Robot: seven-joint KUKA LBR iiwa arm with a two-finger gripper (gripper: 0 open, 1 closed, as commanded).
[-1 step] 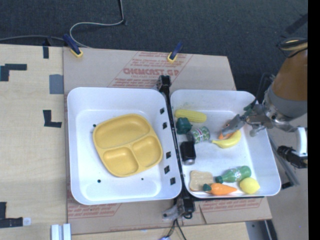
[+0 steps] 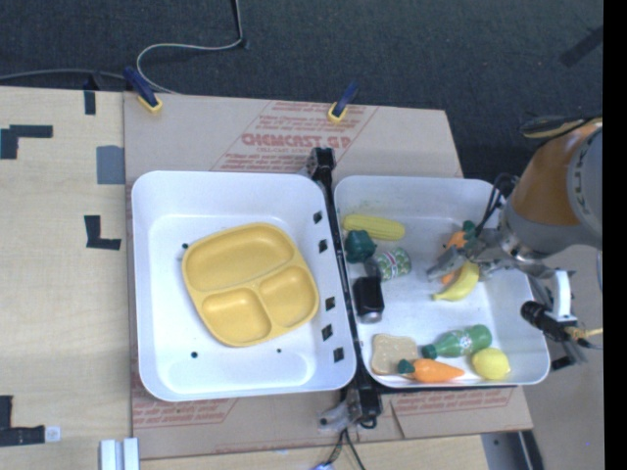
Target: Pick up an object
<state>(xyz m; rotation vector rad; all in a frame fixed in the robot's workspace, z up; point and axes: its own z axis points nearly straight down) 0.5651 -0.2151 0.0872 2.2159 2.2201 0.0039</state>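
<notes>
Reaching into right bin [image 2: 431,190], gripper [image 2: 458,258] low over banana [image 2: 460,282] near right wall; can't tell open, closed or gripping. Nothing visibly lifted, so pick not confirmed; grasp and lift left

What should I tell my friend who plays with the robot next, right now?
Gripper: down in the right bin, at the banana; whether it holds anything is not clear.
Right bin also has the corn, a green can, a black block, the bread slice, a carrot, a green bottle and a lemon.
Left bin: the yellow divided tray.
Done: nothing lifted clear yet.
Left: grip one toy and raise it.
</notes>
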